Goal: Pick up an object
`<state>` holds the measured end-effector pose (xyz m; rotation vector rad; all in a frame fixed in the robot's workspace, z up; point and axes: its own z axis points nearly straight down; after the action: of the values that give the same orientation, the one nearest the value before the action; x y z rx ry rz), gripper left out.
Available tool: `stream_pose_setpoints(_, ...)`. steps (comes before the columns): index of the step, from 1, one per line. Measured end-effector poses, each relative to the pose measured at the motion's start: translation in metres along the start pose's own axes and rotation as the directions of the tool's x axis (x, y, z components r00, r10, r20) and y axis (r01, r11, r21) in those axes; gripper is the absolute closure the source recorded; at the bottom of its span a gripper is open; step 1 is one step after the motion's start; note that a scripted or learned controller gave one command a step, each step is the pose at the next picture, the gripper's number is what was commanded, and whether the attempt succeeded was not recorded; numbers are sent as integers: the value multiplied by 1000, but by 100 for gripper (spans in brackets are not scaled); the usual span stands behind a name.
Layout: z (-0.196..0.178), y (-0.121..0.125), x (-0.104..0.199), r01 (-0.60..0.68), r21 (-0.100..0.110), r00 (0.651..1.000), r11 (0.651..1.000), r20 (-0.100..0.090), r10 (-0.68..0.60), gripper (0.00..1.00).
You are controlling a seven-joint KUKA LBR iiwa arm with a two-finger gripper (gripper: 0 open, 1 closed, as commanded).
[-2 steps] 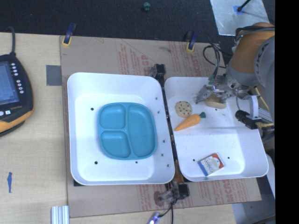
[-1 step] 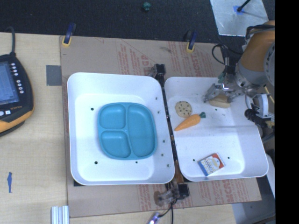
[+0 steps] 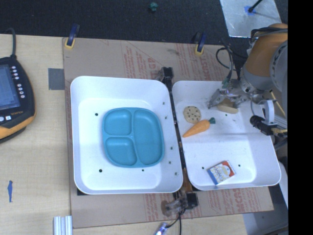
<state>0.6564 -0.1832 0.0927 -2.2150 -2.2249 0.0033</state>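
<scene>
Reaching into the right white plastic bin (image 3: 264, 173), the pincer (image 3: 224, 99) sits at its twelve o'clock over a pale tan block (image 3: 228, 108); I cannot tell its state. Better to centre first.

Even overhead light; white bins (image 3: 83, 131) near overexposed, soft shadows under their rims, image slightly soft throughout.

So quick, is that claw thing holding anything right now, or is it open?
Gripper: low over the far end of the right bin, at a tan object; whether it grips that object cannot be told.
</scene>
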Motion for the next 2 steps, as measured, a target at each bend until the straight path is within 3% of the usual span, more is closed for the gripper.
stream_pose_setpoints(1,0,1,87,3,0,1000,1000,1,-3,0)
stream_pose_setpoints(2,-48,0,63,-2,-2,1000,1000,0,2,0)
